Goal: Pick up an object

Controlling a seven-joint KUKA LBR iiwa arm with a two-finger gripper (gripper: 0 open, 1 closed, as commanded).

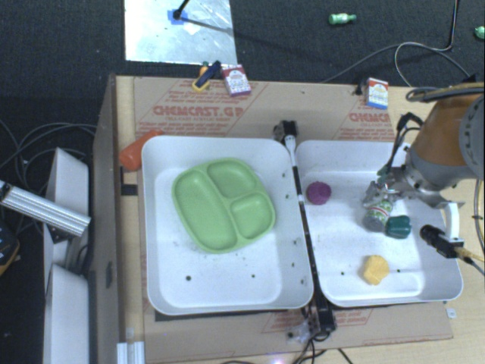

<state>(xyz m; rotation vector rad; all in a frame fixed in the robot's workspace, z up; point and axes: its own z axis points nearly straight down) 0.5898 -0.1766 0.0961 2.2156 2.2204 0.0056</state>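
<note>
In the right bin [341, 287] lie a purple ball [318, 192], a yellow lump [374, 269] and a dark green object [398, 226]. My gripper [377, 200] reaches in from the right and hangs low over the bin, just left of and above the green object. A small grey-green thing [376, 217] sits right under its tip, and I cannot tell whether it is held. The left bin [167, 279] holds a light green divided plate [223, 203].
Small cartons [237, 80] [377, 93] and a yellow-blue item [204, 75] lie on the cardboard behind the bins. An orange object [132, 150] sits at the left bin's far left corner. A black clamp [286, 131] joins the bins at the back.
</note>
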